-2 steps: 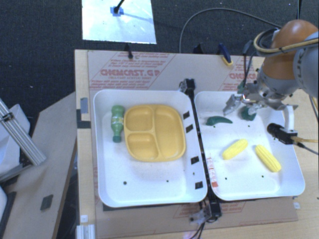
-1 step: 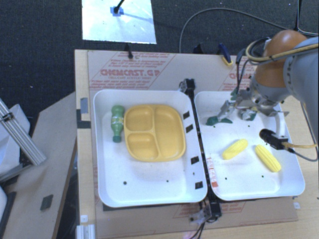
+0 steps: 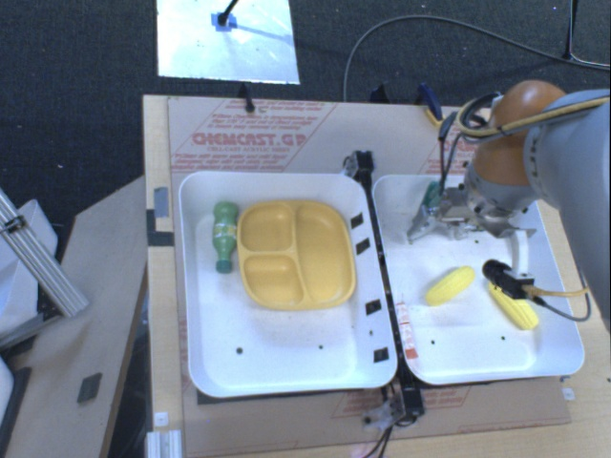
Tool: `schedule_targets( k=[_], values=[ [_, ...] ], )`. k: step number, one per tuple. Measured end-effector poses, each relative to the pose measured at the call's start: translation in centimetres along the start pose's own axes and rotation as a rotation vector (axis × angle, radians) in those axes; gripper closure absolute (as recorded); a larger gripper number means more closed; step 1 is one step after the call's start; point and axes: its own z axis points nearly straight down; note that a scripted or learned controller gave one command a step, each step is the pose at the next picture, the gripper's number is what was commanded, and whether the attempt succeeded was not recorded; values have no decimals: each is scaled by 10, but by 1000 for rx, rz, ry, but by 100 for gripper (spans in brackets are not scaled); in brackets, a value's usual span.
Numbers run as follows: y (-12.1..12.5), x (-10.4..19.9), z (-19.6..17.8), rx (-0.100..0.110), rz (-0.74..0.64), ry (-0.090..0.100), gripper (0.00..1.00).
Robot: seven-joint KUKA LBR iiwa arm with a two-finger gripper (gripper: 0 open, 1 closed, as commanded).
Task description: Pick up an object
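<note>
Claw (image 3: 427, 225) position: low over the back left corner of the right bin (image 3: 477, 359), hanging from the grey arm (image 3: 558, 165) that reaches in from the right. Whether it is spread or pressed together cannot be told from this angle, and nothing can be seen gripped in it. A small teal patch (image 3: 431, 197) sits right against its upper side; it cannot be determined whether this is an object or part of the tool. Nearest clear candidate is a yellow corn cob (image 3: 449, 285), lying flat on the bin floor near the claw but apart from it, toward the front. A second yellow cob (image 3: 516, 309) lies just beyond it, closer to the bin's right wall. Across the divider, the left bin (image 3: 277, 370) holds a yellow divided plate (image 3: 294, 254) and, just beside the plate's left edge, a green bottle (image 3: 224, 237) on its side; both are well apart from the claw. Assessment: the pick is not yet done. Every object identified rests on a bin floor, none lifted. By my judgement the approach is made at best; a grasp, a closing and a lift are all left, and the corn cob looks the likeliest target given its nearness.
</note>
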Motion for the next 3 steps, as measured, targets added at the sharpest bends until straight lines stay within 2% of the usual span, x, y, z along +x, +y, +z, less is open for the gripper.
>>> schedule_targets(
  k=[1, 2, 3],
  values=[
    [-1, 1, -10, 1, 0, 2, 100],
    [-5, 9, -63, 2, -3, 3, 100],
    [5, 11, -111, -1, -5, 2, 100]
  ],
)
